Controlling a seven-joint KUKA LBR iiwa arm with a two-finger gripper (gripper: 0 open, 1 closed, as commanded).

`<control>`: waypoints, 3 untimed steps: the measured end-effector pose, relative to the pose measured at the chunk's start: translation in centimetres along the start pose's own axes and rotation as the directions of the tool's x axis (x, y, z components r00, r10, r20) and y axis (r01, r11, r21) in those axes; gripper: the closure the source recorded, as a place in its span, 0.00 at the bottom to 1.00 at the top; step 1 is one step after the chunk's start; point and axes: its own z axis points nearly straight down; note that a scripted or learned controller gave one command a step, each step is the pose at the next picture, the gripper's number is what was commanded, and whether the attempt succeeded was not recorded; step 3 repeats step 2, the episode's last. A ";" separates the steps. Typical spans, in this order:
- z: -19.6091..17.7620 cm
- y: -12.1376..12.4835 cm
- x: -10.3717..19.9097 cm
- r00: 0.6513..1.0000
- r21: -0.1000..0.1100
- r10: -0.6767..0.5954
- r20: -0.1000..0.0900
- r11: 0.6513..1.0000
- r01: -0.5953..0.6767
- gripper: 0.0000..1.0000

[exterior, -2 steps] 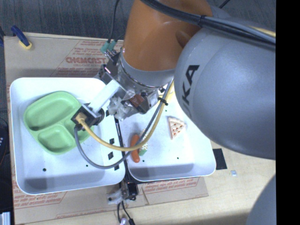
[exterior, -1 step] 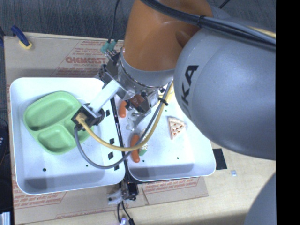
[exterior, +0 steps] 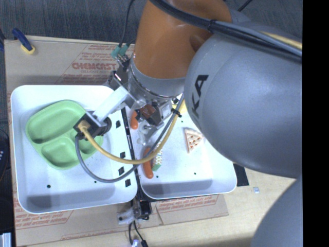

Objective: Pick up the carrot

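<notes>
Bins (exterior: 31, 202): two, plain white, with small black dots on the floors. Divided plate (exterior: 56, 130): pale green. Carrot (exterior: 148, 168): orange, with a green-white end. Pizza slice (exterior: 193, 139): tan crust, red-speckled top. Arm (exterior: 247, 102): glossy grey shell with dark lettering, orange band (exterior: 175, 30) above the wrist. Hose (exterior: 123, 158): yellow; cable (exterior: 92, 171): grey. Tabletop (exterior: 92, 60): brown cardboard sheet printed with red lettering. Clip (exterior: 23, 41): blue and yellow.

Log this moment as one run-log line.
arm: over right bin | tool: low by the divider | carrot: lying in right bin, not lifted | pizza slice: right bin | green tray: left bin
</notes>
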 end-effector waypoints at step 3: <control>30.5 -6.0 3.8 0.992 -0.001 -0.125 0.000 0.992 0.125 0.00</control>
